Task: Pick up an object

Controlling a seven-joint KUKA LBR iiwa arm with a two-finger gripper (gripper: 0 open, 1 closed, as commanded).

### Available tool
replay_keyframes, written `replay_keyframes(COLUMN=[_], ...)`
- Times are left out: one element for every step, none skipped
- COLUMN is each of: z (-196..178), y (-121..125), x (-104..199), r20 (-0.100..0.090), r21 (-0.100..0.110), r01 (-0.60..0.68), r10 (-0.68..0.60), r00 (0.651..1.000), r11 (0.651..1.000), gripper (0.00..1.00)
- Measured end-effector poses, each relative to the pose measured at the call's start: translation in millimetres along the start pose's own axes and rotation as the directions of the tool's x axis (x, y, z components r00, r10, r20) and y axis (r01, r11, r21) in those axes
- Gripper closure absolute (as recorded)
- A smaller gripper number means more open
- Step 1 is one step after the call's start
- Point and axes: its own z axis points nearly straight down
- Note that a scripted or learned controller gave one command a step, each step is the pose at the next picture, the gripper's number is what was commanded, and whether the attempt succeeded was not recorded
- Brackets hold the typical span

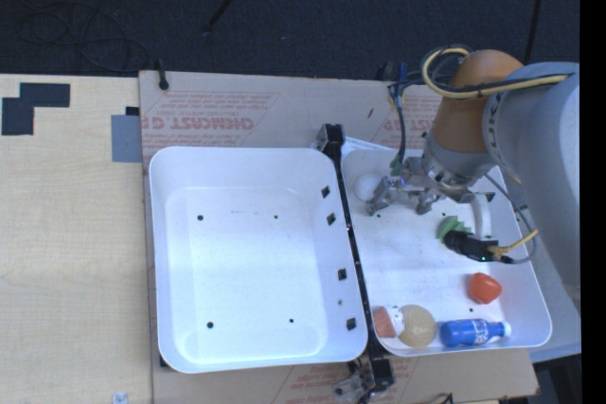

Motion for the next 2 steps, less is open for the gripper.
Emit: replay_keyframes(z=[-3,-14], y=[2,2], x=[36,35], r20=[0.002,0.002], r21=[-0.015,-0.014], r01=[-0.005,-0.008], r10=[0.005,0.008], r00=[1.000,1.000], r11=[1.000,1.000], gripper=[0.00,1.00])
